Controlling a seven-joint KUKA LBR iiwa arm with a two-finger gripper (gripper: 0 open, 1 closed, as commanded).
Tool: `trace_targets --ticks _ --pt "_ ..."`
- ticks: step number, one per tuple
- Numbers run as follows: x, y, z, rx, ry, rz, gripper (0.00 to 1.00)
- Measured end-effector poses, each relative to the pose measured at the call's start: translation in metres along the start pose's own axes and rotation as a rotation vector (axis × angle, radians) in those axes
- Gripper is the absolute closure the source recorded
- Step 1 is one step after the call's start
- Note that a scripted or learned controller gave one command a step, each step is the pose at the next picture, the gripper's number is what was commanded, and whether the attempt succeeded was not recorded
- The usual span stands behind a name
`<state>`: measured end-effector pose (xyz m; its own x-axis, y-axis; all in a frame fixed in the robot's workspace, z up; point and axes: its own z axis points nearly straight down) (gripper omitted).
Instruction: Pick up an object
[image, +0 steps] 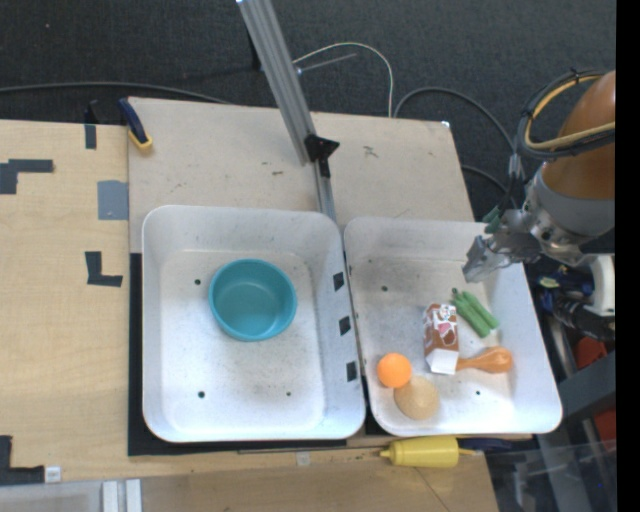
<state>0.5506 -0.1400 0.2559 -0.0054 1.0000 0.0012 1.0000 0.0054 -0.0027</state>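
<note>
Two shallow white bins sit side by side across the middle of the frame, on a pale wooden bench. Left bin is the bigger-looking one and holds a teal bowl, upright, a little above and left of its centre. Right bin carries all the small things, gathered in its lower right part. The arm comes in at the upper right, grey with an orange band, and its gripper hangs over the upper right part of the right bin, above the objects and apart from them; nothing lies between the fingers, and whether they are parted or closed cannot be told from this angle. A slanted metal pole runs from the top of the frame down to the gap between the bins. Below the right bin, on the bench edge, lies a yellow bottle. Inside the right bin: a red-and-white carton, an orange drumstick-shaped toy touching the carton's lower end, a tan potato-like lump, an orange ball just beside the lump, and a green pod just right of the carton's top.
</note>
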Motion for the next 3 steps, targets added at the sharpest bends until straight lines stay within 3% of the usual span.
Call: trace_targets --ticks 2,3 --pt "0.121 -0.024 0.012 0.002 0.001 -0.002 1.0" --pt "0.165 -0.025 0.014 0.001 0.0 0.0 1.0"
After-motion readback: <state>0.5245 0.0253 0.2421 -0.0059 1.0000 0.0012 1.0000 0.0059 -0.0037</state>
